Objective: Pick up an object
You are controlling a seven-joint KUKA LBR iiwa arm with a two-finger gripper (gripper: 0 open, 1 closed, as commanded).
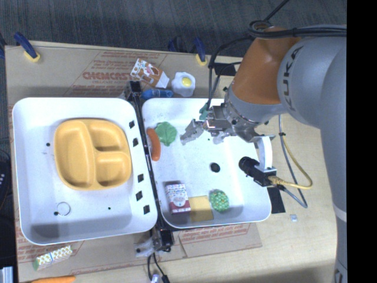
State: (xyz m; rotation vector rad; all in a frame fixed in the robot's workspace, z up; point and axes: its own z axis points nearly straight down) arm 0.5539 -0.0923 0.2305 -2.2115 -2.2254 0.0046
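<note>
My gripper (pixel 205 133) hangs over the upper middle of the right bin (pixel 250 214), open, with nothing between its fingers (pixel 190 132). Just left of it lies a green leafy toy (pixel 166 132), and beside that an orange sausage-shaped piece (pixel 154 144) rests against the bin's left wall. Along the front of the bin sit a small red box (pixel 176 196), a yellow block (pixel 200 208) and a green knobbly ball (pixel 219 200). The grey arm with its orange band (pixel 265 69) covers the bin's upper right corner.
The left bin (pixel 29 205) holds a yellow divided tray (pixel 94 153). Behind the bins lie a small carton (pixel 144 71), a blue item (pixel 156 93) and a white-and-yellow egg toy (pixel 184 82). A packet (pixel 53 256) lies at the front left.
</note>
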